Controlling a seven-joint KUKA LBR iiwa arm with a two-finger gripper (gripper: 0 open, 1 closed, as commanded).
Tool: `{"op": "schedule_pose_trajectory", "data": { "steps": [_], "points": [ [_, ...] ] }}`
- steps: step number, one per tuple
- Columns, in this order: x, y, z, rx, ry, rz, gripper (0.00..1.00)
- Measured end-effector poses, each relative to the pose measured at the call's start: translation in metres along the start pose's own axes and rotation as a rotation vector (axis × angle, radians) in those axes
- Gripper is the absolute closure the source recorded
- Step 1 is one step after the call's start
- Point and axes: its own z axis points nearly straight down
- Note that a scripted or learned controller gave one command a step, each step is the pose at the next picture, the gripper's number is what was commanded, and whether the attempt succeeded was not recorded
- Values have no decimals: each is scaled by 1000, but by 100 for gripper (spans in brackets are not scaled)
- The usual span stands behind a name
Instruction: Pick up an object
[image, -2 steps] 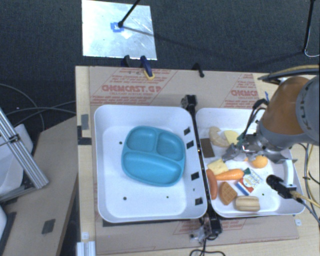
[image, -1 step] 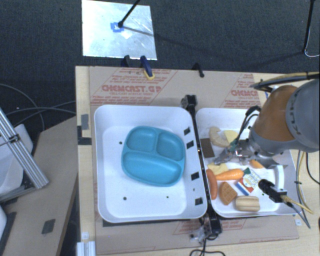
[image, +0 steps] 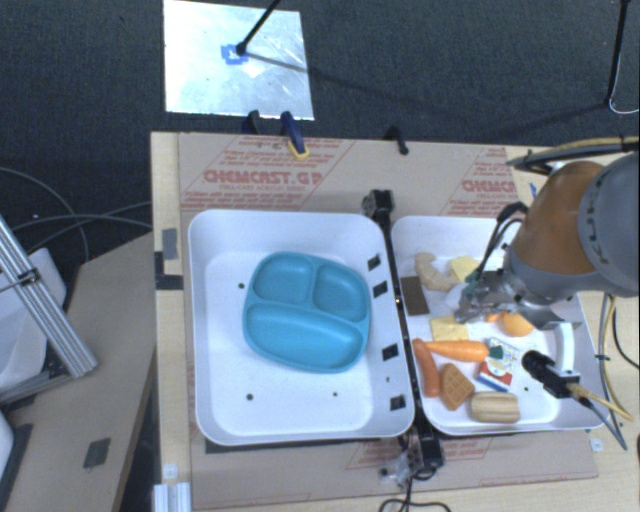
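Note:
The right white bin (image: 412, 236) holds several toy foods. At its back lie a beige chunk (image: 432, 270) and a yellow cheese wedge (image: 463, 267). Further forward are a yellow slice (image: 449, 328), two carrots (image: 457, 350) (image: 428, 369), a brown cracker (image: 457, 385), a bread roll (image: 494, 407), a red, white and blue packet (image: 494, 376) and an orange piece (image: 516, 324). My gripper (image: 477, 299) hangs low over the middle of this bin, between the cheese wedge and the yellow slice. I see nothing held in it.
The left white bin (image: 215, 250) carries a blue divided plate (image: 305, 310). A black divider with clips (image: 392, 300) runs between the bins. The arm's grey and orange body (image: 570, 235) covers the right bin's far right side.

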Motion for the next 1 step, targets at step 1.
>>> {"op": "schedule_pose_trajectory", "data": {
  "steps": [1],
  "points": [
    [0,1,-63,11,-3,-3,100]
  ]
}}
